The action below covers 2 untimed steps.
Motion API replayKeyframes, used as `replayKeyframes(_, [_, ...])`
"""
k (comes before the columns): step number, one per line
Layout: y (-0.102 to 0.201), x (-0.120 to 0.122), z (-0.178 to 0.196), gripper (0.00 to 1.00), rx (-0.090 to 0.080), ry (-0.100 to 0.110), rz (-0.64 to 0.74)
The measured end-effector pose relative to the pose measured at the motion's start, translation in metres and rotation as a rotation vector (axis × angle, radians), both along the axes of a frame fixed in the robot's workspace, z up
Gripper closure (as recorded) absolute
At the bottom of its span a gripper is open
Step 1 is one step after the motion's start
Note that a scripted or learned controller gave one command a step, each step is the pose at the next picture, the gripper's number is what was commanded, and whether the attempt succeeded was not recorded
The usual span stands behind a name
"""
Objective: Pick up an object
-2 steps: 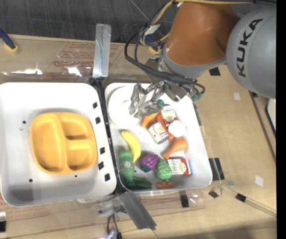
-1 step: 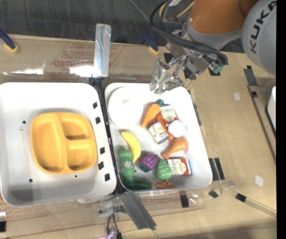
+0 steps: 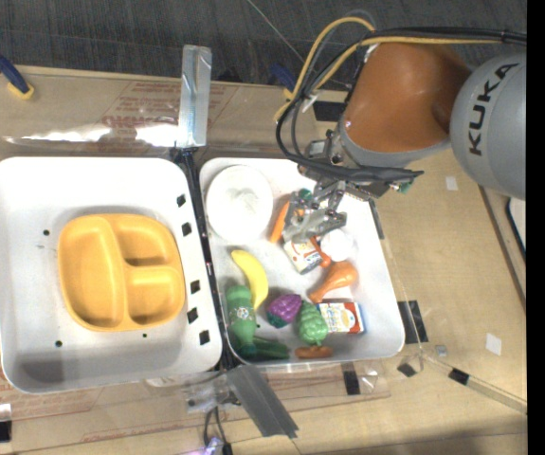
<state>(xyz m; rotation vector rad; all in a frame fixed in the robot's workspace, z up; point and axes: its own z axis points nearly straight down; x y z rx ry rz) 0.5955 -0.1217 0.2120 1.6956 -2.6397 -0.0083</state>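
Toy food is heaped in the right white bin, where the metal two-finger gripper is lowered over a small white-and-orange carton. Whether anything is clasped cannot be told. A yellow divided tray is seen in the left white bin.

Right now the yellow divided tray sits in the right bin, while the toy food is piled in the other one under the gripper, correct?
Not quite. The camera view shows the yellow divided tray in the left bin; the toy food is in the right bin, under the gripper.

The arm hides the right bin's far corner; pincer fingertips blur together.
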Motion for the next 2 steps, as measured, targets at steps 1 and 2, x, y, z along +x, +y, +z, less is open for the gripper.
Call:
replayKeyframes(1, [-0.063, -0.017, 0.065, 1.00, -0.001, -0.008, 0.303])
replayKeyframes(2, [-0.060, -0.112, -0.058, 1.00, 0.008, 0.005, 0.335])
